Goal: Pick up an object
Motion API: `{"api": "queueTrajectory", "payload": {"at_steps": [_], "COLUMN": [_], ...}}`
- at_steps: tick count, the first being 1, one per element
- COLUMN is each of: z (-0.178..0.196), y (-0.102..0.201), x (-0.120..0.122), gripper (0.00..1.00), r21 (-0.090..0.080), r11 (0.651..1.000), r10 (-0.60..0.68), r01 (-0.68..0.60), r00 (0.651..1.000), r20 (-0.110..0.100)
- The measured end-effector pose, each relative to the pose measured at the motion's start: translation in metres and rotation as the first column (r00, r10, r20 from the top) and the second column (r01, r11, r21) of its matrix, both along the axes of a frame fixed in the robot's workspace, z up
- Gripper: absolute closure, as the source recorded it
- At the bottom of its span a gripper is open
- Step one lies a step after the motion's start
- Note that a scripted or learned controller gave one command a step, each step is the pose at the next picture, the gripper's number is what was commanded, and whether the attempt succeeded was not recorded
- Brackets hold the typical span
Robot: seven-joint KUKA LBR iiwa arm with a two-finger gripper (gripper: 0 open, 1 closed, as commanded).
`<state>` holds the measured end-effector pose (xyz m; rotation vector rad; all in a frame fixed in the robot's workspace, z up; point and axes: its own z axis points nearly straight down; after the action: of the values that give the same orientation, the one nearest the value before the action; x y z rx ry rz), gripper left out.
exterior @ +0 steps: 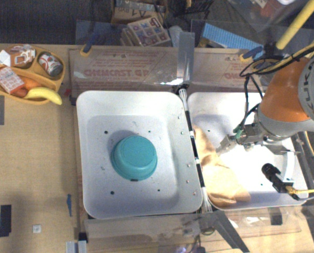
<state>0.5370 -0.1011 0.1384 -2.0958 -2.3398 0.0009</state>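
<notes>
A teal bowl point(135, 157) lies upside down in the middle of the left bin point(94, 115). A floppy tan thing point(220, 178), like a cloth or soft bag, is heaped along the left wall and front corner of the right bin point(215, 109). My gripper point(224, 145) reaches in from the right, low over the right bin. Its tip is at the tan thing's upper right edge; contact is too small to make out.
A yellow tray point(17, 86) with a banana and food items sits on the bench at the far left. Cardboard strips and clutter lie behind the bins. The wall between the two bins point(191, 141) runs just left of the tan thing.
</notes>
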Motion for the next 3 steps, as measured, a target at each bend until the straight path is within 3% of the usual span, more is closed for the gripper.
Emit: {"api": "queueTrajectory", "payload": {"at_steps": [1, 2, 3], "z": [-0.047, -0.044, -0.043], "y": [0.004, 0.004, 0.002], "x": [-0.019, 0.031, 0.098], "gripper": [0.0, 0.0, 0.0], "r21": [-0.002, -0.002, -0.003], "r11": [0.997, 1.0, 0.997], "r10": [0.076, 0.013, 0.078], "r01": [-0.076, -0.013, -0.078], "r00": [0.997, 1.0, 0.997], "r20": [0.016, 0.011, 0.006]}}
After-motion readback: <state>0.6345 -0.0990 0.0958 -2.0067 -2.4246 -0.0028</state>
